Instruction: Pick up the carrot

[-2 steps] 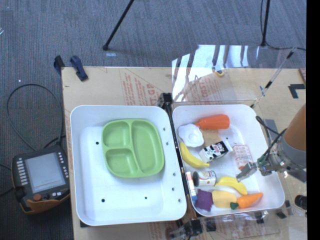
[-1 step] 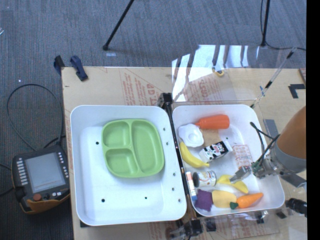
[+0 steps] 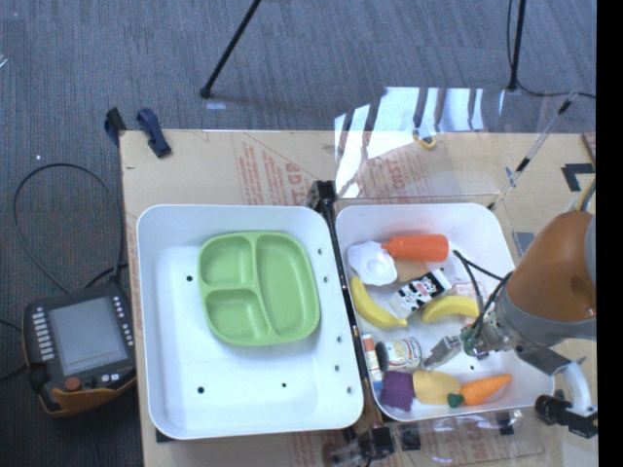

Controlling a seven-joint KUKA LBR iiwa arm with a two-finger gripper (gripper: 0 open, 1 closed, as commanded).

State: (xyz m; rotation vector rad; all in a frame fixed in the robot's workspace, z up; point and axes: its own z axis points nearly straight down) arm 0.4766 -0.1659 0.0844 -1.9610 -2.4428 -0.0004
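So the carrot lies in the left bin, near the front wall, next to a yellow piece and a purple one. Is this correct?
Not quite: the camera view shows the carrot in the right bin, not the left. The rest holds: it lies near the front wall, next to the yellow piece and the purple one.

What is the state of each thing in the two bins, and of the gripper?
carrot: lying in the right bin, near its front wall, not held.
gripper: low over the right bin, left of the carrot, nothing seen between its fingers.
green plate: flat in the left bin, its compartments bare.
two bananas: lying in the right bin.
orange bottle: on its side.
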